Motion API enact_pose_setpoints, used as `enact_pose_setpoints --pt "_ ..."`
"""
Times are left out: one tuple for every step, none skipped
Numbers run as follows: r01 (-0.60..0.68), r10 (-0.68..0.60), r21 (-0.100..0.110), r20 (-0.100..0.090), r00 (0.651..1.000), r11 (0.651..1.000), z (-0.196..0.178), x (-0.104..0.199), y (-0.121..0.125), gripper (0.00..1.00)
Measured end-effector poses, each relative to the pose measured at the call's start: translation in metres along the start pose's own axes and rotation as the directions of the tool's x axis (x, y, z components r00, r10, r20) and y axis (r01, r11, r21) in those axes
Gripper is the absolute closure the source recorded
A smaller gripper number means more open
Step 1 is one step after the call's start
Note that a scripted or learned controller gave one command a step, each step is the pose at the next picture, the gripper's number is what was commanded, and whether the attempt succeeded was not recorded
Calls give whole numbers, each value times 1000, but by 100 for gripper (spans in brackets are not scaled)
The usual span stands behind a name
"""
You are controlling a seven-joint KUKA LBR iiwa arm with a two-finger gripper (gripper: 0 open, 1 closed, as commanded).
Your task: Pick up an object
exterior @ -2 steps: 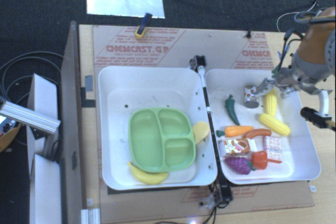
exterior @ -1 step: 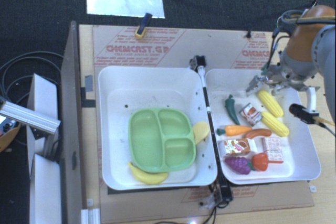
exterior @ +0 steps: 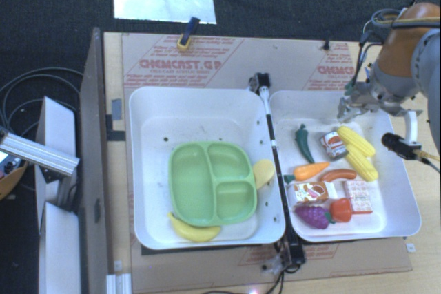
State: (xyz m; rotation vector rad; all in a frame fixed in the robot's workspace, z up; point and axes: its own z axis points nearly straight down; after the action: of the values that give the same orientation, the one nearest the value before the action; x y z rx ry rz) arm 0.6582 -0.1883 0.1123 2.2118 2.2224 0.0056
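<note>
My gripper [exterior: 353, 109] hangs over the far part of the right bin [exterior: 406, 217], just above and behind a yellow corn cob [exterior: 356, 140] and a small red-and-white can [exterior: 333, 144]. Nothing shows in its grasp. Below them lie a second corn cob [exterior: 364, 166], a sausage [exterior: 337, 175], a carrot [exterior: 311, 170] and a green chili [exterior: 303, 142]. Near the bin's front sit purple grapes [exterior: 313, 217], a red pepper [exterior: 341, 210], a white packet [exterior: 361, 199] and a small printed box [exterior: 306, 191].
The left bin [exterior: 148, 148] holds a green divided plate [exterior: 212, 182], a banana [exterior: 196, 231] at its front and a pale yellow piece [exterior: 264, 172] by the divider. The grey arm with its orange band [exterior: 403, 51] comes in from the right.
</note>
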Motion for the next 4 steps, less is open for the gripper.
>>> enact_pose_setpoints --pt "1 -1 1 0 1000 1000 0 0 0 0" --pt "-4 4 8 -3 1000 1000 29 20 -28 0" --pt "-5 5 -7 4 1000 1000 -64 -21 0 0" --pt "0 0 16 -7 1000 1000 -33 61 -97 0"
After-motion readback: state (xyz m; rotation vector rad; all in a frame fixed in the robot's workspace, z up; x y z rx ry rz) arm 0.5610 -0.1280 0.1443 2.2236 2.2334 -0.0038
